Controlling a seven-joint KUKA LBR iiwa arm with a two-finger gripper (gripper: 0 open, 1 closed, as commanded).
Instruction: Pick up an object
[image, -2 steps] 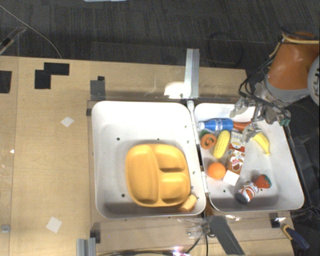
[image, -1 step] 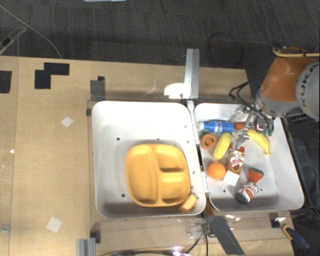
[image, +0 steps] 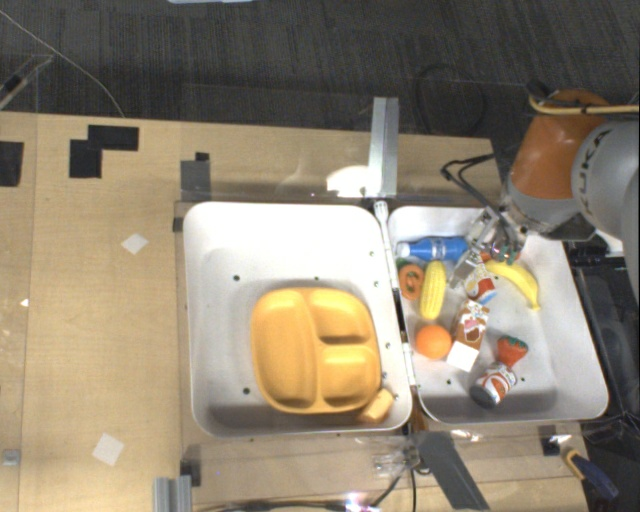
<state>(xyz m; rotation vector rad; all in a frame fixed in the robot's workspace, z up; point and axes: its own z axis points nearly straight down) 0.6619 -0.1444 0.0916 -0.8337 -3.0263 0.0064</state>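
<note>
The pincer (image: 487, 250), whose grip I cannot tell, hangs low near the right bin's (image: 585, 395) far edge between blue bottle (image: 433, 248) and banana (image: 520, 281), seemingly reaching; next it must close and lift.

Two white bins (image: 215, 300) sat mid-frame on wooden bench (image: 80, 330). Black tape shapes (image: 100, 148) were upper left, cables (image: 465, 170) upper right, metal post (image: 384, 150) btwn bins at top.
</note>
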